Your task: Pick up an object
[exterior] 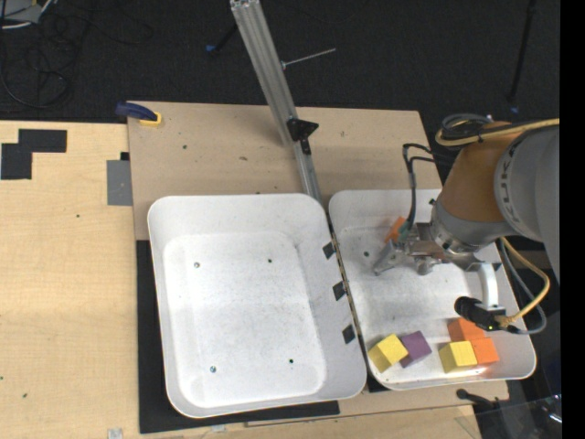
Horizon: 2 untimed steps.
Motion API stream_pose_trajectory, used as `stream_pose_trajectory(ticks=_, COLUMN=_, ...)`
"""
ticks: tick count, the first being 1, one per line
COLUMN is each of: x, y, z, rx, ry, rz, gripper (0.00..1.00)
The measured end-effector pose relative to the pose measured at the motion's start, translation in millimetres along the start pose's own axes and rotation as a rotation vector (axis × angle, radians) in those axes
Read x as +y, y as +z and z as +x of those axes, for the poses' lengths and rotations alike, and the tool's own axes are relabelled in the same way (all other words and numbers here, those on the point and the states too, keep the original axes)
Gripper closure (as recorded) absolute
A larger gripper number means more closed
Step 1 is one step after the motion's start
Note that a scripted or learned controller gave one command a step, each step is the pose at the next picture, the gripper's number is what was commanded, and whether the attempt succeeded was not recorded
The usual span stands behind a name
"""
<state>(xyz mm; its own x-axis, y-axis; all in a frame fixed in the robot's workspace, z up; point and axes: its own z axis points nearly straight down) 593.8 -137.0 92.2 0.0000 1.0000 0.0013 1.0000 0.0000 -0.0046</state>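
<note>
My gripper point(395, 251) is low inside the right bin point(358, 210), in its upper middle part. A small orange piece point(398, 229) lies just above the gripper's tip, touching or very close to it; I cannot tell whether it is held. Along the bin's front edge sit a yellow block point(388, 351) and a purple block point(417, 345) side by side. In the front right corner are another yellow block point(457, 356) and an orange block point(477, 341).
The left bin point(239, 300) adjoins the right one along a shared rim with black clips point(336, 289). An aluminium rail point(274, 85) slants down from the back toward the bins. The grey arm with its orange band point(480, 176) and cables overhangs the right bin's right side.
</note>
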Motion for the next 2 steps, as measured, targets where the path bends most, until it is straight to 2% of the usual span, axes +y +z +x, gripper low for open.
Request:
stream_pose_trajectory(ticks=1, x=0, y=-12, z=-2, rx=0.0, ry=0.009, rz=0.0, gripper=1.0)
stream_pose_trajectory(ticks=2, x=-1, y=-75, z=0, rx=-0.002, ry=0.001, rz=-0.007, gripper=1.0)
